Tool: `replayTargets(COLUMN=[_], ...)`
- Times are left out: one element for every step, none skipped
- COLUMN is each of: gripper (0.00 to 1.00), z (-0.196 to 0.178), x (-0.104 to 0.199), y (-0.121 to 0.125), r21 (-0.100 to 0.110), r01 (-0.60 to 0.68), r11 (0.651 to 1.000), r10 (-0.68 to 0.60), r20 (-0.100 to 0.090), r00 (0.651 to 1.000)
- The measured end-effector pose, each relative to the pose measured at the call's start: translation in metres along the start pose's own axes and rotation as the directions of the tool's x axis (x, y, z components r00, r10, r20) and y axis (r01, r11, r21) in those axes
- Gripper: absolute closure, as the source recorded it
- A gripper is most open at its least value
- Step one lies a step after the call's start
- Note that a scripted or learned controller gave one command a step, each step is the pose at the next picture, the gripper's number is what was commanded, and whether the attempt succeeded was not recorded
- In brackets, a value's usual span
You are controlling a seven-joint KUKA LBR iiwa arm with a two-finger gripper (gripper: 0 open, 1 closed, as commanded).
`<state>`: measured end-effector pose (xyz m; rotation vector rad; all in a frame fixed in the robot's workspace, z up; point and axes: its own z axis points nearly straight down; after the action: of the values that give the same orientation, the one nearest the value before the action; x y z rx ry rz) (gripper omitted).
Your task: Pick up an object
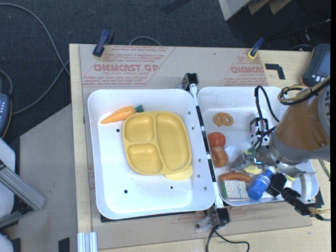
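Left bin (105, 156): one carrot (118, 114), lying near the top left corner, green end pointing right. One yellow tray (156, 142) with three compartments, filling the middle, tilted a little; the carrot's tip is just beside its upper left edge. One pale yellow piece (180, 175) poking out from under the tray's lower right corner.

Divider (202, 140): a rail between the two bins, running top to bottom.

Right bin (231, 96): one pretzel (223, 119) near the top, apart from the rest. One tomato (217, 139) below it, close to the divider. One brown roll (219, 156) touching the tomato's underside. One sausage (235, 177) lower down, lying crosswise. One wafer-like block (235, 190) just beneath the sausage, at the bin's lower edge. One blue bottle (260, 186) to the right of the block, tilted.

My pincer (255, 155): down in the right bin, above the bottle and to the right of the roll. Whether it is released or clenched I cannot tell; my wrist covers it.
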<state>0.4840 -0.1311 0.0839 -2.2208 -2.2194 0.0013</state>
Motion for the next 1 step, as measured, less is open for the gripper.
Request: replayTargets(gripper=[1.0], z=[-0.01], x=[0.0002], y=[0.0008], r21=[-0.003], r01=[0.0], r11=[1.0], r10=[0.0], r20=[0.001], r00=[1.0])
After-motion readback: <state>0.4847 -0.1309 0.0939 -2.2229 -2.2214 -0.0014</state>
